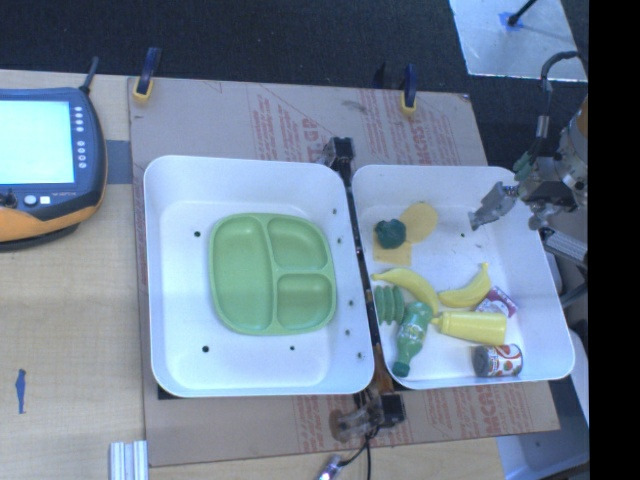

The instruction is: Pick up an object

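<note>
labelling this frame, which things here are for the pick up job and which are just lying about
For the job:
hand
right bin
bananas
green bottle
yellow bottle
can
teal lump

Lying about:
left bin
green tray
pendant
clamps

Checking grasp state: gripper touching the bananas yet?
Apart. Camera view shows the gripper near the right bin's upper edge, bare white floor between it and the bananas.

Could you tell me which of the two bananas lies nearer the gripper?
The smaller banana, curving up by the yellow bottle; the longer banana lies further left from the gripper.
</note>
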Controlling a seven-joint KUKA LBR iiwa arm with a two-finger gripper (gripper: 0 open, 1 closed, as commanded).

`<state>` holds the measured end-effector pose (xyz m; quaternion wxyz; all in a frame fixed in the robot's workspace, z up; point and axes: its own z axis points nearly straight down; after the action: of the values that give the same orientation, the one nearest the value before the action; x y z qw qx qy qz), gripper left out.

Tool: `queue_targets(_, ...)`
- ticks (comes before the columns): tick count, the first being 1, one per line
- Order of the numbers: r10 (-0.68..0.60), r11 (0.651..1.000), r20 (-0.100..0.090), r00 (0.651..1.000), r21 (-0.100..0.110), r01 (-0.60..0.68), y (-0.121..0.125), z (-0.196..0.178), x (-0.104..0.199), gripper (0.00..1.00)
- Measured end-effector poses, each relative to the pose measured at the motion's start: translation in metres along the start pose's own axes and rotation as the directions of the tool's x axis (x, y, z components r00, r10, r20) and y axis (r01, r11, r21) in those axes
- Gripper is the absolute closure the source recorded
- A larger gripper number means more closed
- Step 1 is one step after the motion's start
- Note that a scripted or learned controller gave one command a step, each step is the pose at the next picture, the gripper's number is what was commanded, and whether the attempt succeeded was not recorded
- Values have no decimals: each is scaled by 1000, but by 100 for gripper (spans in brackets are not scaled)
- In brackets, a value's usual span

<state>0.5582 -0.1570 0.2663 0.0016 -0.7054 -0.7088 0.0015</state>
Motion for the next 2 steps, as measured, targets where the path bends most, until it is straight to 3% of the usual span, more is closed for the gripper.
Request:
queue_targets(1,0,1000,1,1000,2,0,36,108,-38,0)
queue_targets(2,0,1000,3,1000,-5,0,-64,168,-56,0)
